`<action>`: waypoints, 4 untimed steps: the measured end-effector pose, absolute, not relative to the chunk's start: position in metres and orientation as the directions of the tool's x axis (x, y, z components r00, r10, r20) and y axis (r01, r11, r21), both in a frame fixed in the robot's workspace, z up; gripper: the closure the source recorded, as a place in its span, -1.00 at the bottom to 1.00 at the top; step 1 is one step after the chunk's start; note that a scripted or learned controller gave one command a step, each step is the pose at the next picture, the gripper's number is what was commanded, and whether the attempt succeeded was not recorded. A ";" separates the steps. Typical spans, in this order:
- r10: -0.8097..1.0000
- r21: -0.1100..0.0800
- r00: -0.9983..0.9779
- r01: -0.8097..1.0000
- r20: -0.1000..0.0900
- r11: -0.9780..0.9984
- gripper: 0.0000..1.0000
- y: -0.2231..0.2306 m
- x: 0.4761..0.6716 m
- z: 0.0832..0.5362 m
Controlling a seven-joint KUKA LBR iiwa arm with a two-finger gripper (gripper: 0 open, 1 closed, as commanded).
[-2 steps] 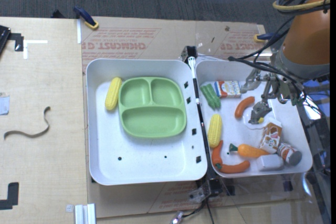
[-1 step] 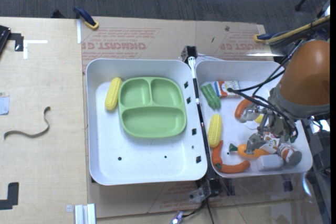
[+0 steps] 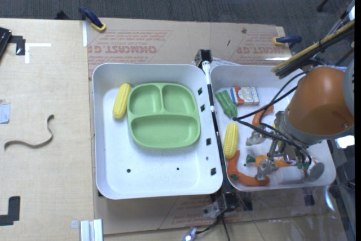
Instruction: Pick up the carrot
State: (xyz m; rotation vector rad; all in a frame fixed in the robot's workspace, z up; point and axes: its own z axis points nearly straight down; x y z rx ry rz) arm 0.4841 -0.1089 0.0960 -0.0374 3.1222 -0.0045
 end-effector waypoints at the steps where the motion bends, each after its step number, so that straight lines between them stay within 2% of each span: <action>1: 0.234 -0.001 -0.972 0.234 -0.005 0.972 -1.00 -0.145 0.485 0.092; 2: 0.145 -0.001 -0.989 0.145 -0.016 0.989 -1.00 -0.095 0.482 0.095; 3: 0.142 -0.002 -0.990 0.142 -0.013 0.990 1.00 -0.095 0.482 0.103; 4: 0.143 -0.002 -0.990 0.143 -0.013 0.990 -1.00 -0.095 0.482 0.103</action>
